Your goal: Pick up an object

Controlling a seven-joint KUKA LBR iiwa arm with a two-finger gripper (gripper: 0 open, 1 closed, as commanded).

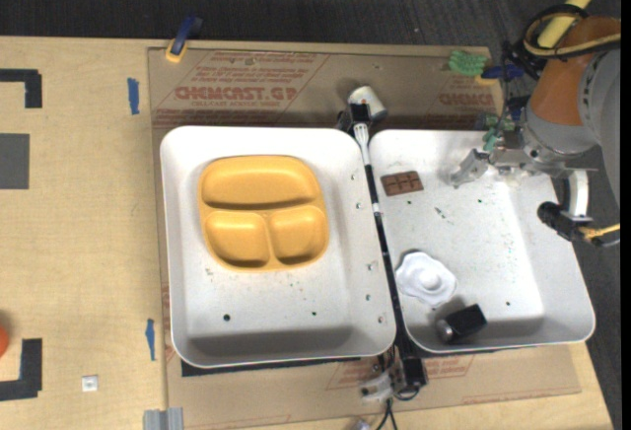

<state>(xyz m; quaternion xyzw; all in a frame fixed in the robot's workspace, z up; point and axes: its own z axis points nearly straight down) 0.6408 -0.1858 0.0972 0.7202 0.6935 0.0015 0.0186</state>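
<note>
Black part [461, 322] near edge, long axis tilted up-right | white piece [425, 278] beside | claw [471, 165] grip: cannot tell

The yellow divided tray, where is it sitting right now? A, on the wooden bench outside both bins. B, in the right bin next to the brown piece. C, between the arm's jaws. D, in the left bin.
D: the yellow divided tray lies flat in the left bin, apart from the arm over the right bin.
</note>
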